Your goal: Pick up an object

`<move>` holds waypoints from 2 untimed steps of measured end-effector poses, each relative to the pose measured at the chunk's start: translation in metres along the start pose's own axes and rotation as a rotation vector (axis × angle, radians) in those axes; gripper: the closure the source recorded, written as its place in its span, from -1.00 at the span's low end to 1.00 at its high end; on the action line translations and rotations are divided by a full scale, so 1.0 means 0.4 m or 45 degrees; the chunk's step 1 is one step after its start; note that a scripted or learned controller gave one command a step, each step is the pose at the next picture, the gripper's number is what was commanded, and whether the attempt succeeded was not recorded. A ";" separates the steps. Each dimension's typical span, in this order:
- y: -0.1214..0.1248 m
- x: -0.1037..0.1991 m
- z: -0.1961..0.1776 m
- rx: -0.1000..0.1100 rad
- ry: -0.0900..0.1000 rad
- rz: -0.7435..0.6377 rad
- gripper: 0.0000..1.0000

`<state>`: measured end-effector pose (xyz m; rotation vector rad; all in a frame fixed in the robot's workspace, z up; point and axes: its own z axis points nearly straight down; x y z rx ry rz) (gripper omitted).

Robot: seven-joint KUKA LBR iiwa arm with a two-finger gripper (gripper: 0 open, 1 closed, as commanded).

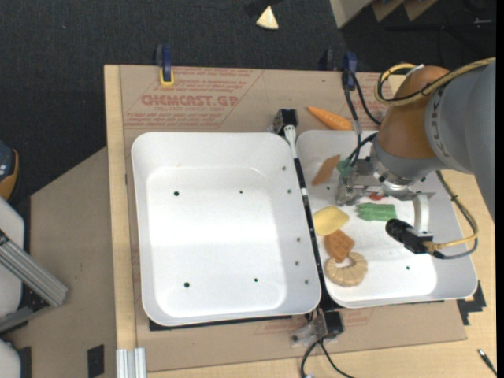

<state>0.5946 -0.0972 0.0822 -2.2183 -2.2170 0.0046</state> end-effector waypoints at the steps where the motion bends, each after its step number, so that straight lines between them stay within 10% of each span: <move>1: 0.101 0.013 -0.008 -0.014 -0.004 -0.003 1.00; 2: 0.184 -0.061 -0.009 -0.015 -0.005 -0.001 1.00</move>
